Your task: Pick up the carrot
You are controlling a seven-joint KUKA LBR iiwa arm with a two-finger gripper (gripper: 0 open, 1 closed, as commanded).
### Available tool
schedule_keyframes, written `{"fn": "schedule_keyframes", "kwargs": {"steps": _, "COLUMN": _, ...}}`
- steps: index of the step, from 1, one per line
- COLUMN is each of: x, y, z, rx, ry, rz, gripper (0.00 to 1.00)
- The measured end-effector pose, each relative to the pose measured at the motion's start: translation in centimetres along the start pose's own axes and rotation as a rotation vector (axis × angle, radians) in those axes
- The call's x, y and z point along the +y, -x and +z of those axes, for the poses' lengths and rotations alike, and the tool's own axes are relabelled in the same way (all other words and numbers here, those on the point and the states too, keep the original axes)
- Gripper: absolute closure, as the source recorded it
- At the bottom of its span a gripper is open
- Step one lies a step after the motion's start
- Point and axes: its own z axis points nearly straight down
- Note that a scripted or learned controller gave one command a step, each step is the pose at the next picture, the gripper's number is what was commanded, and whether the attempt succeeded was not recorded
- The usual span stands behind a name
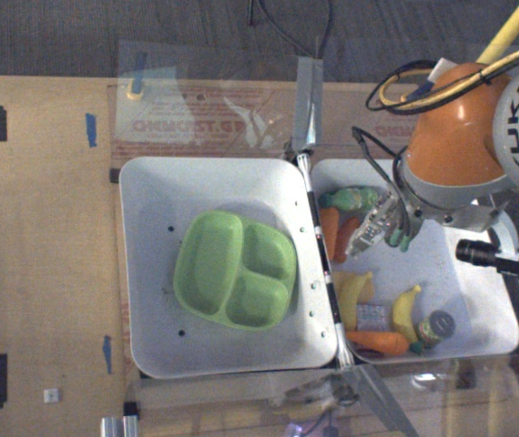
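An orange carrot (330, 231) lies lengthwise along the left wall of the right bin (478, 285), with a green leafy piece (351, 196) at its far end. A reddish-orange piece (347, 240) sits just right of it. A second orange, carrot-like thing (379, 341) lies along the bin's near wall. My gripper (380, 230) hangs low over the upper left part of the right bin, right beside the reddish piece and the first carrot. Nothing shows held in it.
The left bin (150, 208) holds a green divided plate (236, 269). Also in the right bin are a yellow item (352, 287), a banana (406, 309), a small box (371, 315) and a small jar (437, 326). The arm's orange band (455, 135) overhangs the far right corner.
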Motion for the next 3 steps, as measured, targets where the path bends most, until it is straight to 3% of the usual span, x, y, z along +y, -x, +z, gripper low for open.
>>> {"fn": "schedule_keyframes", "kwargs": {"steps": 1, "x": -1.0, "y": 2.6, "z": 0.0, "rx": -0.003, "ry": 0.001, "rz": 0.121, "gripper": 1.00}}
{"fn": "schedule_keyframes", "kwargs": {"steps": 2, "x": -2.4, "y": 1.3, "z": -2.7, "rx": -0.003, "ry": 0.001, "rz": 0.201, "gripper": 1.00}}
{"fn": "schedule_keyframes", "kwargs": {"steps": 3, "x": -6.8, "y": -4.2, "z": 0.1, "rx": 0.001, "ry": -0.001, "rz": 0.100, "gripper": 1.00}}
